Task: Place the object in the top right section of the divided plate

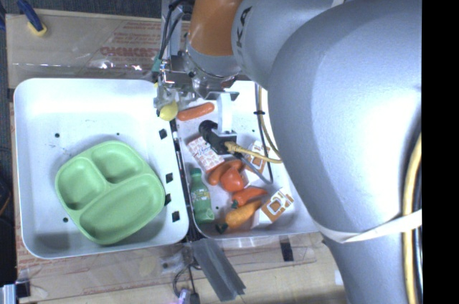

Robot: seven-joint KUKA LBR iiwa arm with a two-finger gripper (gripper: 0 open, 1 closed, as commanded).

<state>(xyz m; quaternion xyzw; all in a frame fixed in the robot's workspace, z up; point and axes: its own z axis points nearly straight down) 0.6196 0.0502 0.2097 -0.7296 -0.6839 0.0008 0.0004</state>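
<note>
Seemingly mid-carry: gripper (169, 96) over rim btwn bins, yellow object (168, 110) right below it; can't tell if fingers grasp it. Green divided plate (111, 190) waits in left bin (43, 102).

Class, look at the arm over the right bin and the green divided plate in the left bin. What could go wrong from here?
1. The gripper sits at the ridge between the bins, by a small yellow object; whether it is gripped is unclear, so it might drop.
2. The right bin is crowded: the sausage and green bottle could be knocked.
3. The green divided plate lies at an angle, so the sections could be confused.
</note>
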